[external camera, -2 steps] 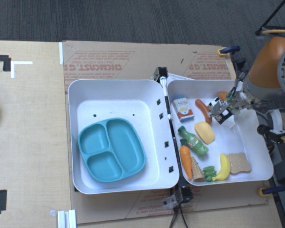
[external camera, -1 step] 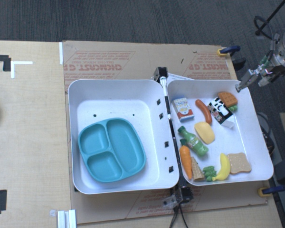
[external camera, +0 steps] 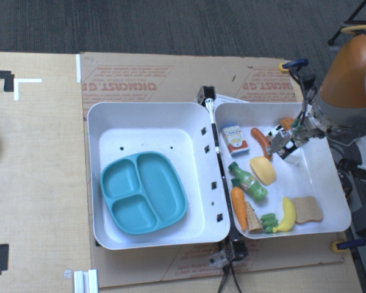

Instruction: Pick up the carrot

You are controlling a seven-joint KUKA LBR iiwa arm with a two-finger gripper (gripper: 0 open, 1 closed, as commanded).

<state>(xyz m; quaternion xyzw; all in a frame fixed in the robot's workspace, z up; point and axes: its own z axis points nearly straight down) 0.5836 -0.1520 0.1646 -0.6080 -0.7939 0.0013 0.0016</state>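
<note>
Your orange carrot (external camera: 238, 207) lies along the left wall of the right white bin (external camera: 320, 163), beside the green bottle (external camera: 250, 182). The tool (external camera: 281, 144) hangs above the bin's upper middle, near a red sausage (external camera: 260, 139); its opening can't be judged.

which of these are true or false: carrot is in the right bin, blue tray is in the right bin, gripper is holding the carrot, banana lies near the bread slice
1. The carrot is in the right bin. True.
2. The blue tray is in the right bin. False: it lies in the left bin.
3. The gripper holds the carrot. False: the gripper is over the bin's far part, apart from the carrot at the near left side.
4. The banana lies beside the bread slice. True.
</note>
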